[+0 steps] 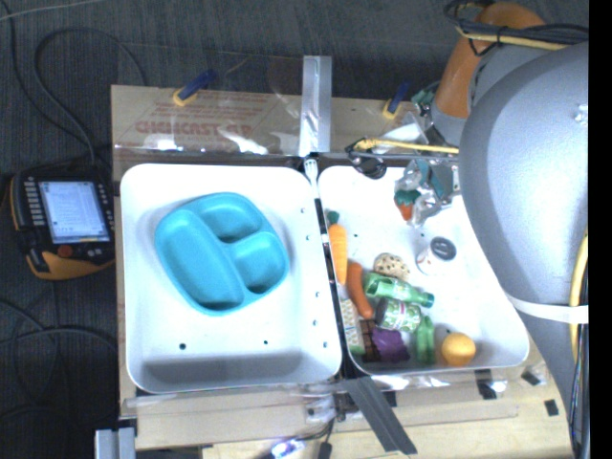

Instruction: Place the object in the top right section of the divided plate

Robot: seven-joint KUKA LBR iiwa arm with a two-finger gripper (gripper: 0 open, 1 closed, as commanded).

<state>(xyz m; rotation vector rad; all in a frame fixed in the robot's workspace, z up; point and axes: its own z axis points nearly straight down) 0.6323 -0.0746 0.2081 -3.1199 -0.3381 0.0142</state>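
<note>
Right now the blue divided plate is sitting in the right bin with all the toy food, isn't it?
Not quite. The camera view shows the blue divided plate in the left bin, by itself. The toy food, such as the carrot and the green bottle, lies in the right bin.

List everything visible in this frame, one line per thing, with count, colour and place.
divided plate: one, blue, in the left bin
left bin: one, white, left half of bench
right bin: one, white, right half of bench
carrots: two, orange, along the right bin's left edge
bottle: one, green, in the right bin's lower pile
orange fruit: one, orange, the right bin's lower right corner
purple item: one, lower pile, too small to identify
pendant: one, orange and black, on the floor left of the bench
gripper: one, metallic, over the right bin's upper part
arm: one, grey, at right
</note>
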